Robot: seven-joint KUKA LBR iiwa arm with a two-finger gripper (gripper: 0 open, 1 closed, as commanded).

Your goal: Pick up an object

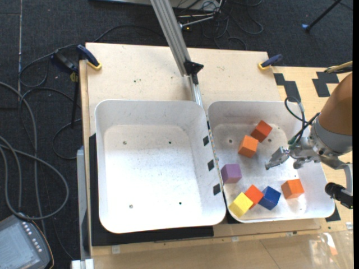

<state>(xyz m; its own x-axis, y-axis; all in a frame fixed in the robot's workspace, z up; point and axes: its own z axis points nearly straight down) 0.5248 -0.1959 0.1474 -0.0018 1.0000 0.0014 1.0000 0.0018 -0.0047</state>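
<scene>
Over the right shallow white plastic bin [314,209] we are hovering our hand [279,158], grip unreadable; nearest orange wooden cube [292,188] is lying beside it; descending off-centre, we are risking nudging it.

Grey arm [331,136] (orange band above), metal fingers [276,159]

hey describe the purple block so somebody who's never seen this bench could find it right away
Look at the right bin of the two white bins, the one that holds all the colored blocks. The purple block sits near that bin's left wall, about halfway down, apart from the others. It is the one purple block there; the others are orange, yellow or blue.
</scene>
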